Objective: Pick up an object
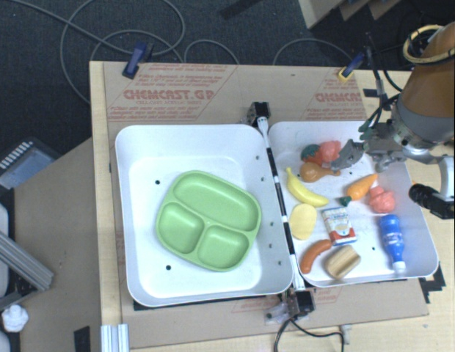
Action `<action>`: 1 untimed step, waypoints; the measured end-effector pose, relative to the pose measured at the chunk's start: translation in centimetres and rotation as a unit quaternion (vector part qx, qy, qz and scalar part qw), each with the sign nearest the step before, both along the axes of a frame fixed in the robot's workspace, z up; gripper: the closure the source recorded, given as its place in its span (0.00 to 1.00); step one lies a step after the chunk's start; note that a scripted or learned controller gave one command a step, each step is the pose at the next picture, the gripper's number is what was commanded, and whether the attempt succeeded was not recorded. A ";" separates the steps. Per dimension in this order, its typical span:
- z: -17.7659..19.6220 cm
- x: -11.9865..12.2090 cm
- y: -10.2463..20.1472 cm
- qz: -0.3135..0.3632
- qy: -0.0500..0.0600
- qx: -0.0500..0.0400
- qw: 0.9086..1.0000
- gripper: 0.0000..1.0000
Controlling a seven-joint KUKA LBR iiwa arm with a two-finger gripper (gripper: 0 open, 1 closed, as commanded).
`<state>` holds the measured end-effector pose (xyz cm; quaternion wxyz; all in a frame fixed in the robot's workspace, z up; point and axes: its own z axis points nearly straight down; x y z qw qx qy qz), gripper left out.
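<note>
Two shallow white bins sit side by side on the bench. The left white bin (132, 196) carries a light green plastic tray with three compartments (207, 220). The right white bin (422, 259) holds the small items: a pink and green round toy (324, 151) at the far side, a brown pear-shaped piece (313, 171) just near of it, a yellow plastic banana (304, 191), a pale yellow lemon-shaped piece (302, 221), a small red and white carton (338, 224), an orange sausage-shaped toy (315, 254), a tan bread-like block (342, 262), an orange plastic carrot (361, 186), a pink lump (382, 199) and a blue bottle with a white cap (392, 242). The grey gripper (350, 155) hangs over the far part of the right bin, just right of the pink and green toy; whether it is spread or pressed together cannot be told, and nothing is visibly pinched.
</note>
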<state>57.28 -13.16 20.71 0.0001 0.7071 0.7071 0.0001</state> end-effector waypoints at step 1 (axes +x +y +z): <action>-10.8 2.4 3.0 0.000 -0.006 0.000 1.000 0.00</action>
